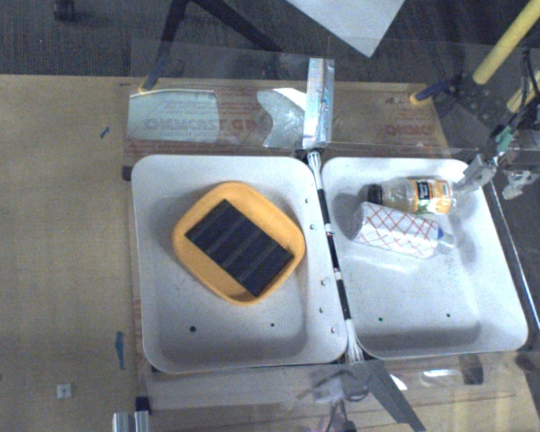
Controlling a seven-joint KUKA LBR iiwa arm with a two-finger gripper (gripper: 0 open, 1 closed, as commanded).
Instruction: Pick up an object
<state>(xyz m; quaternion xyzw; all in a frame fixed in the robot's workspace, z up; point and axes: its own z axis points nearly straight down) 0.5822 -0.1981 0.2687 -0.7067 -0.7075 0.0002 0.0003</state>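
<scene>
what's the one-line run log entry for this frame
left bin: orange tray | right bin: bottle, red-white packet touching | arm: at right bin's far right corner | grasp: none seen

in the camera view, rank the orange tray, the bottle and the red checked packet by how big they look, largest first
1. orange tray, clearly the largest, in the left bin.
2 and 3. bottle and red checked packet in the right bin: they look about alike, and they overlap, so I won't rank them.
</scene>
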